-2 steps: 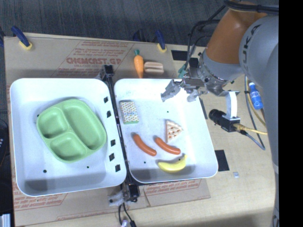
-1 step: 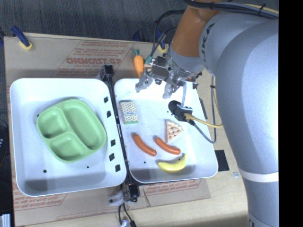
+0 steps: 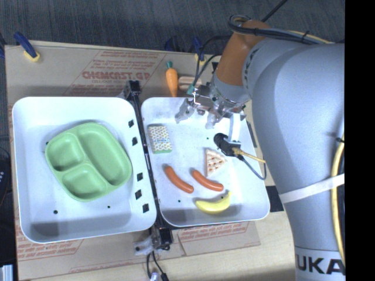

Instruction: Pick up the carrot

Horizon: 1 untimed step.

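The carrot, orange with a green top, lies on the cardboard just beyond the far rim of the right bin, outside it. My gripper hangs over the far part of the right bin, a little to the right of the carrot and nearer the camera. Its two fingers are spread and it is open, with nothing between them. The carrot is apart from the gripper.
In the right bin lie a patterned square block, two sausages, a pizza slice and a banana. The left bin holds a green divided plate. A black divider runs between the bins.
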### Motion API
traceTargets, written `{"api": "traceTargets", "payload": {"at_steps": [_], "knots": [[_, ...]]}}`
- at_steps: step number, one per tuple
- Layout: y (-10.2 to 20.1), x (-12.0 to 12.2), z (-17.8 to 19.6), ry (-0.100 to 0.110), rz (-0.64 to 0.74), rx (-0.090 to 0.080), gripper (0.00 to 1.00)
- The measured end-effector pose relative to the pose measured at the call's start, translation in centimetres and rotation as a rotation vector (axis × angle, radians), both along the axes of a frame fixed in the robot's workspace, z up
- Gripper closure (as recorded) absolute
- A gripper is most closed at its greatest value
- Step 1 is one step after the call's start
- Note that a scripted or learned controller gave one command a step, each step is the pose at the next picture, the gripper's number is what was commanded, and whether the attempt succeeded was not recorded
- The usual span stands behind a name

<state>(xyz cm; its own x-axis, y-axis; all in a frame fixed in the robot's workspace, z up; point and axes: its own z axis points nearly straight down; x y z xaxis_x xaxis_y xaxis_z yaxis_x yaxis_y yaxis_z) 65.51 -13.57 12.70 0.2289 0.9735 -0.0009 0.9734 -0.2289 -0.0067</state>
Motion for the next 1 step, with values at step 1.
{"api": "traceTargets", "payload": {"at_steps": [1], "knots": [[0.14,0.13,1.16,0.000,0.007,0.001,1.00]]}}
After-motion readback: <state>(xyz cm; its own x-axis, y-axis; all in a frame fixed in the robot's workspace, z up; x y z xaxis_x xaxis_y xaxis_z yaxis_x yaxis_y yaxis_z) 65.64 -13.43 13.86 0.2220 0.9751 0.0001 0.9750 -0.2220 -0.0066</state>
